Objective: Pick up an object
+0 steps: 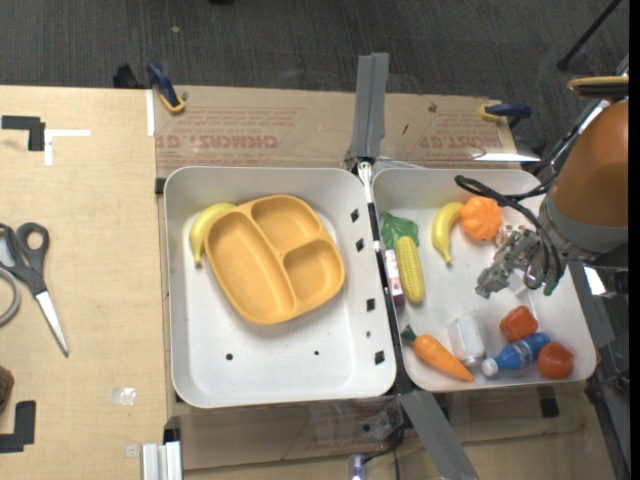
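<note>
While the arm [590, 183] reaches in from the right, I see its pincer [497, 278] hanging over the right bin [575, 308], roughly at the bin's middle, with bare white floor under its tips. I cannot tell from here whether it is released or clenched, and I see nothing between its tips.

The things to pick lie all around it in that bin. An orange pumpkin [480, 218] sits near the far wall with a banana [444, 231] just beside it on the left. An ear of corn [409, 268] lies along the left wall, touching a green leafy piece [398, 229]. Along the near edge I see a carrot [442, 358], a clear cup [465, 336], a blue bottle [515, 355] and two red pieces [518, 321].

In the left bin [200, 368] an orange divided plate [275, 258] rests tilted, with a second banana [207, 225] tucked against its far left rim. Scissors [35, 278] lie on the tabletop [80, 198] to the left.
</note>
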Robot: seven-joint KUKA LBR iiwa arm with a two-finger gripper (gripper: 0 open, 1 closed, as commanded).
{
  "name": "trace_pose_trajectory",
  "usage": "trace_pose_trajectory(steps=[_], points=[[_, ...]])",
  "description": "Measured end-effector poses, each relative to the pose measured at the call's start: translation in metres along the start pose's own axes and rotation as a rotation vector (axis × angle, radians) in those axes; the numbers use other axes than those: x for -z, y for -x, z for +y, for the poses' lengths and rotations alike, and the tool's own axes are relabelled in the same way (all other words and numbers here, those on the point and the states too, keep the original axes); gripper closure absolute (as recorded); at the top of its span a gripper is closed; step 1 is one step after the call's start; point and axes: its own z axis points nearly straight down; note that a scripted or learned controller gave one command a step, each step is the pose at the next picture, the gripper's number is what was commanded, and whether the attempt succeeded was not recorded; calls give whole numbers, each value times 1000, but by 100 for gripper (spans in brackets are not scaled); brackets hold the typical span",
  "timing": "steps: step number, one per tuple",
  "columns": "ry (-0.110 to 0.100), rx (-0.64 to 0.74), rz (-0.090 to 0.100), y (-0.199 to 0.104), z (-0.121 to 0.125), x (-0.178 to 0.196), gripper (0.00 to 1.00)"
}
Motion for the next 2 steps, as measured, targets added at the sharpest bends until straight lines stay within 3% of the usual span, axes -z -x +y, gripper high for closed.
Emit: trace_pose_trajectory(steps=[1,2], points=[[0,0,0,0,0,0,0],[-1,-17,2,33,37,-69,0]])
